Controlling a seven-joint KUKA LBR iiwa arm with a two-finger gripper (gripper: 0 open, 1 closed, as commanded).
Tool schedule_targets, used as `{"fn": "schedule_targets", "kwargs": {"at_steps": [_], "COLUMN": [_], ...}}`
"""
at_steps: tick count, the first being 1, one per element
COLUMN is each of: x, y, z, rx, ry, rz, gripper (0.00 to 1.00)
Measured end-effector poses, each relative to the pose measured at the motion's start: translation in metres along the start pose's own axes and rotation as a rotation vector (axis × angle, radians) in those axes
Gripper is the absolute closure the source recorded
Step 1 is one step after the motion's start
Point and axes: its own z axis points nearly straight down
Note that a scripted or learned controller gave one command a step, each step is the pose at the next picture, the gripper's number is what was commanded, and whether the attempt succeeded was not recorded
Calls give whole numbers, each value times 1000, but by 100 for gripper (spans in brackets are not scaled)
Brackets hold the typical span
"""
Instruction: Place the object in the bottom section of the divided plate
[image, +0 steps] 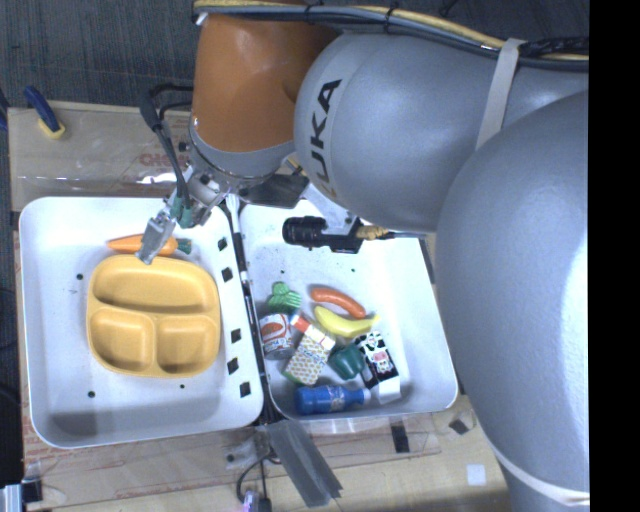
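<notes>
From my remote station I see the arm (420, 170) entering from the right, its large grey links filling the right half of the view and its orange band (245, 75) at the far centre. The wrist slants down and to the left, ending in the gripper (157, 240) over the left bin (50, 400). The gripper tips sit at the far edge of the divided plate (155, 315), just beside a carrot (128, 242). I cannot tell whether the gripper is spread or pressed together, nor whether it touches the carrot.

The carrot lies on the left bin's floor, at the far side of the yellow plate, partly behind the gripper. The plate shows one wide far section and two smaller near sections.

The right bin (420, 300) holds a cluster near its left wall: a green toy (283, 296), a red sausage (338, 298), a banana (342, 322), a small can (275, 333), a patterned box (308, 360), a dark green piece (348, 362), a black-and-white carton (378, 364) and a blue bottle (328, 399) lying on its side nearest me. A blue clamp (42, 108) rests on the bench at the far left.
</notes>
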Motion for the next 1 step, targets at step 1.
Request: {"fn": "schedule_targets", "kwargs": {"at_steps": [1], "x": [0], "y": [1], "z": [-10], "rx": [0], "ry": [0], "rz": [-3], "gripper": [100]}}
